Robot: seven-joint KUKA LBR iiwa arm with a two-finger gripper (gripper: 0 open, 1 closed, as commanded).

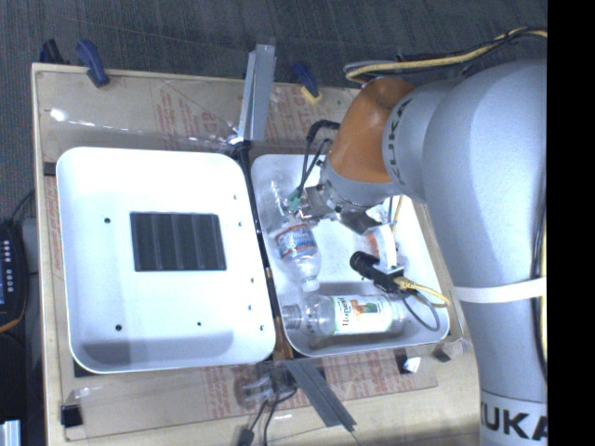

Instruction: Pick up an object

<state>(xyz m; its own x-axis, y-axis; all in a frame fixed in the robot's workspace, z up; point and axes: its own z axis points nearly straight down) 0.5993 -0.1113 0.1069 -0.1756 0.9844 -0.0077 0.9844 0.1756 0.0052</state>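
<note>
In the right bin [423, 249] a clear water bottle [297, 247] with a blue label lies tilted near the left wall. A second clear bottle [349, 315] with a white, green and orange label lies on its side along the front wall. A small orange and white object [381, 243] sits partly hidden under the arm. My gripper [310, 205] reaches down from the orange wrist band [363, 147] to just above the upper end of the blue-label bottle. The wrist hides its tips.
The left bin [84, 249] holds a dark ribbed rectangular pad [177, 241]. A metal divider bar [256, 91] stands between the bins at the back. Blue clamps [91, 61] grip the bench's far edge. A black cable plug [372, 268] with a yellow wire hangs over the right bin.
</note>
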